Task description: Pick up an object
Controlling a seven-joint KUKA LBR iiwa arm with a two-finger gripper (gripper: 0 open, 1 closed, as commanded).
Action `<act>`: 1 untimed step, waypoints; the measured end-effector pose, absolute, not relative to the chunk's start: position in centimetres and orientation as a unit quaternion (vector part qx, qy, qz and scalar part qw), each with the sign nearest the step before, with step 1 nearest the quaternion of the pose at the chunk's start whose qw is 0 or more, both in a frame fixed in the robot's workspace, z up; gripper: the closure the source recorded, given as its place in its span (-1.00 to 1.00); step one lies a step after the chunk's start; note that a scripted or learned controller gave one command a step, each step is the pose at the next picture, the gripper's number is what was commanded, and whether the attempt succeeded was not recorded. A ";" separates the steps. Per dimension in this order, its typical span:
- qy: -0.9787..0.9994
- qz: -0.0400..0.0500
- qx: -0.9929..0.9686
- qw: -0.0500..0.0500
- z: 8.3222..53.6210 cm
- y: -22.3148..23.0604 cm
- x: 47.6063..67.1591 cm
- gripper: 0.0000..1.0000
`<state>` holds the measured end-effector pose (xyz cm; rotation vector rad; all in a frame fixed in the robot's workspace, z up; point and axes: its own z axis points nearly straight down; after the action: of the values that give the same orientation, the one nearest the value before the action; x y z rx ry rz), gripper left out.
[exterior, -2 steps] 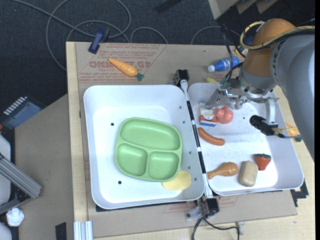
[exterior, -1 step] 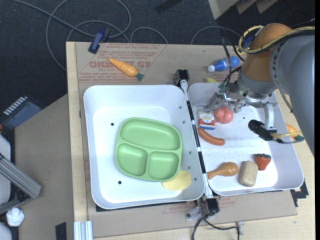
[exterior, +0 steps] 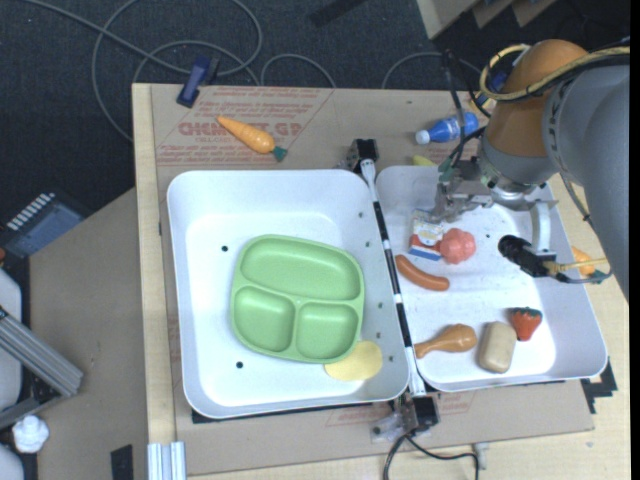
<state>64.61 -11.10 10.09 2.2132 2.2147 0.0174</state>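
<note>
The claw (exterior: 447, 200) is hanging low over the far end of the right bin (exterior: 575, 353), just above a small red, white and blue packet (exterior: 427, 244) and next to a pink ball (exterior: 458, 246). Whether it is apart or together I cannot tell; nothing is visibly sitting in it.

The likely trouble, as I judge it, is crowding. The packet and the ball are touching, with a sausage (exterior: 422, 274) lying just below them, so a descent here could be nudging one thing aside while catching at another, or closing on the flat packet's edge and slipping off. The bin's far wall and the divider between the bins (exterior: 385, 258) are both near, leaving little room to shift sideways.

Easier room is lying toward the near end of the same bin, where a drumstick (exterior: 448, 342), a bread roll (exterior: 496, 347) and a strawberry (exterior: 525, 322) are sitting, though the roll and strawberry are nearly touching. The left bin (exterior: 200, 268) is holding a green divided plate (exterior: 297, 297) with a yellow piece (exterior: 354, 363) at its corner. A carrot (exterior: 250, 135) is lying on the table (exterior: 300, 113) beyond the bins.
</note>
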 end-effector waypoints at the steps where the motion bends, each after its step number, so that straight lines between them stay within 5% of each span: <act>1: 0.707 0.005 0.707 0.005 10.0 -11.1 64.6 -1.00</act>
<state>64.58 -11.09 10.05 2.2139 2.2153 0.0166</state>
